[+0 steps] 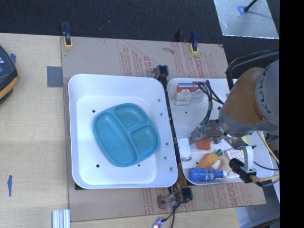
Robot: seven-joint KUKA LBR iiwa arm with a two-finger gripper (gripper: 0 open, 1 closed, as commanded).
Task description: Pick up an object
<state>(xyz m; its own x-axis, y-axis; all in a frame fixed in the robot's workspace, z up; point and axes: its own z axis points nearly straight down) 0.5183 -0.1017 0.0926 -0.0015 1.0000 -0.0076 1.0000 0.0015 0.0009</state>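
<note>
Tool (205, 136) of mine is hovering just above the small red block (203, 144), which is lying in the right bin (216, 83), beside the orange toy (208, 160); I cannot tell its state. I am judging a straight descent, centred, is avoiding neighbours.

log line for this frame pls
arm over right bin | gripper low by orange block | blue plate in left bin
</note>
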